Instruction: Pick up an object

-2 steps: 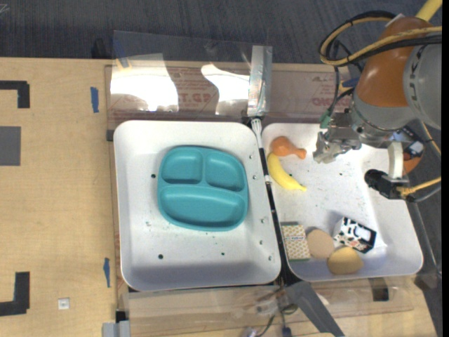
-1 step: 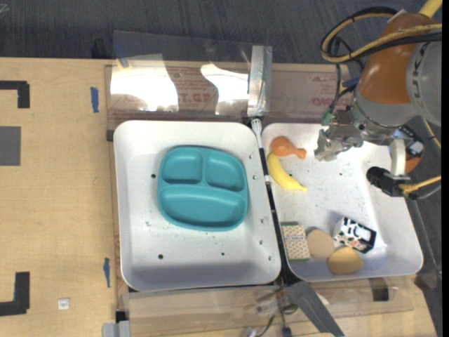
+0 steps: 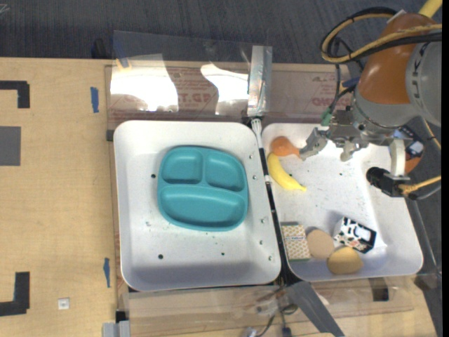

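Approach step; gripper hovering over right bin, fingers spread wide, nothing between them; orange at its 9 o'clock, banana at 8; next: descend, centre, close.

Tray in left bin, banana right

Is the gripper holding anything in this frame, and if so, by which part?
Nothing is held. The gripper hangs open above the right bin, with bare bin floor between its fingers; the orange fruit and banana lie apart to its left.
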Robot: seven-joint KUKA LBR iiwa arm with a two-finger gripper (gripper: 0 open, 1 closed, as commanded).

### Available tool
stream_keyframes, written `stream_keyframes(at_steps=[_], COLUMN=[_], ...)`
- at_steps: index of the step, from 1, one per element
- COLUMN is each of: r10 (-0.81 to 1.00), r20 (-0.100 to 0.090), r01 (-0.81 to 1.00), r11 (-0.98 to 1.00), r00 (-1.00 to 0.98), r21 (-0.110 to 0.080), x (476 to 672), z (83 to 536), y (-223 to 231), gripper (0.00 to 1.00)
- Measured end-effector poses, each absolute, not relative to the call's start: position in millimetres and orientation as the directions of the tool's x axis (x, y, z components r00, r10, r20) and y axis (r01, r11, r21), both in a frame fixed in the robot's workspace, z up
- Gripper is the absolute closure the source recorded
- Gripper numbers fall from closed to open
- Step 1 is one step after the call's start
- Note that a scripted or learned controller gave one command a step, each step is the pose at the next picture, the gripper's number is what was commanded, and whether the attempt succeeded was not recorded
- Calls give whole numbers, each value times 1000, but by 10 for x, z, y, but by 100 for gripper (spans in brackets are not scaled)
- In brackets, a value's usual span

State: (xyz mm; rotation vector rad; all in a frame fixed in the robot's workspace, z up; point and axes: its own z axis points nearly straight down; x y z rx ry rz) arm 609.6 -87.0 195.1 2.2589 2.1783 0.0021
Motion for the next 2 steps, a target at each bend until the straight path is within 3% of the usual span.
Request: stream_keyframes(at_steps=[1, 2], r10=[975, 975], r20=[-1, -4], r01=[975, 975], r11=[222, 224], r00=[-222, -224], r21=[3, 9], x=[6673, 6689], z=[1849, 1974], y=[-537, -532], gripper=[0, 100])
